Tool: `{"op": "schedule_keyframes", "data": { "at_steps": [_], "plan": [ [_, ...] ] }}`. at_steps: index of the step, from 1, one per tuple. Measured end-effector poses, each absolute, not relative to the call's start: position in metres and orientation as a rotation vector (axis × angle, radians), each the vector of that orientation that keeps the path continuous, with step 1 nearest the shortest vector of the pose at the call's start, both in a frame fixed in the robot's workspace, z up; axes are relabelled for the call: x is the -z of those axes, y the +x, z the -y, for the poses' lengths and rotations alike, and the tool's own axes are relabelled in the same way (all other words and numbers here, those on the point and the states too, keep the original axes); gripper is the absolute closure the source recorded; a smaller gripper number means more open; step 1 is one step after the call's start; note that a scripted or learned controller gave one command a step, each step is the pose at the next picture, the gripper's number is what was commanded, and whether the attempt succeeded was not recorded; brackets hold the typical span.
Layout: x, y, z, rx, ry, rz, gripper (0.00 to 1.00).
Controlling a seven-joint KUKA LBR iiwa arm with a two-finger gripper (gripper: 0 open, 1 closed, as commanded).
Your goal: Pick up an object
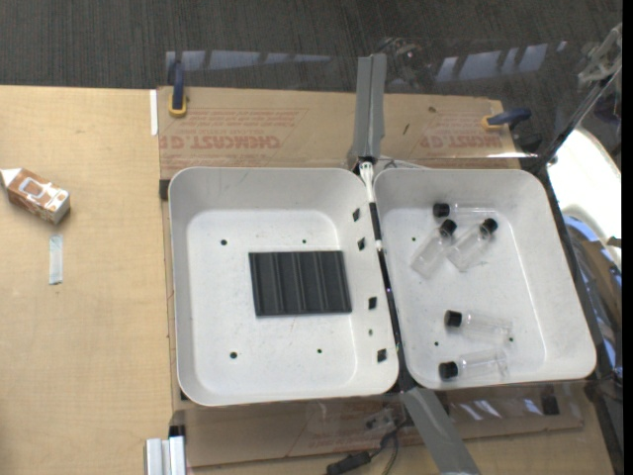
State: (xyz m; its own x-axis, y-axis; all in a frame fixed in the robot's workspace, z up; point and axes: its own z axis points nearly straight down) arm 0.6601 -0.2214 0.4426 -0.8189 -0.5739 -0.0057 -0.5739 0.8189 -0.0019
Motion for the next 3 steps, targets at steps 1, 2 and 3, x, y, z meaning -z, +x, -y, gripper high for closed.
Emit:
{"op": "schedule_keyframes", "data": {
  "at_steps": [1, 2, 3],
  "plan": [
    [-0.4431, 0.66, 0.2213, 0.001, -1.449, -2.78, 0.0],
    [-0.4428, 0.66, 0.2211, 0.001, -1.959, -2.448, 0.0],
    [-0.4428, 0.6599, 0.221, 0.002, -2.339, -2.088, 0.0]
  ]
}}
